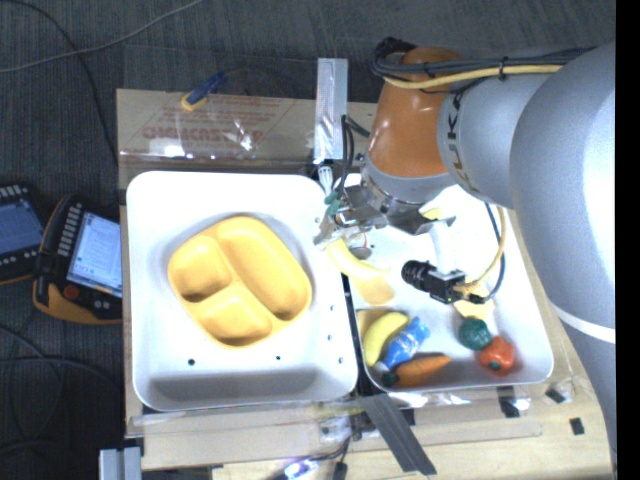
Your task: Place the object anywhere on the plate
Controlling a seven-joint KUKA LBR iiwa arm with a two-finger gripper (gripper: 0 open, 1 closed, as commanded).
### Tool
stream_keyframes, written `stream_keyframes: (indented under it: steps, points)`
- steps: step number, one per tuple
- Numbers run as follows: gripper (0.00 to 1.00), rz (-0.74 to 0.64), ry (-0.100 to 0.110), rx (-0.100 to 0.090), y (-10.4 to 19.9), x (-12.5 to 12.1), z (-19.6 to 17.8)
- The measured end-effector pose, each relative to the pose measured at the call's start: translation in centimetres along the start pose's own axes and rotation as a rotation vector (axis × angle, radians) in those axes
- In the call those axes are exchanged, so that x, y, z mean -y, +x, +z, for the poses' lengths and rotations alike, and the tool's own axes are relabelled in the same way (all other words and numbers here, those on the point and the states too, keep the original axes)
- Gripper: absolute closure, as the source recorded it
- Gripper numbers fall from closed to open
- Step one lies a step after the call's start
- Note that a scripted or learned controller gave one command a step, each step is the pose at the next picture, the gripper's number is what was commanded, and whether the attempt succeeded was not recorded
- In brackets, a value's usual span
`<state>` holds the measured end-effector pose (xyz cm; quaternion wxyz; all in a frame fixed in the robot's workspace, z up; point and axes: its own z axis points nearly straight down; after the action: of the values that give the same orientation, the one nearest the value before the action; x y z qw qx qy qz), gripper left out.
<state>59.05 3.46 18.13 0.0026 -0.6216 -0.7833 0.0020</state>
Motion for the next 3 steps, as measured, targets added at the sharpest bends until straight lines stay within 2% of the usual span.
stream_keyframes:
  steps: [1, 2, 3]
  points:
    - [1.00, 0.033, 0.002, 0.000, 6.8, 4.0, 0.1]
    - [1.00, 0.023, 0.001, 0.002, 10.8, 7.0, -5.3]
    - [1.00, -0.476, -0.017, 0.003, 8.7, 6.1, 6.4]
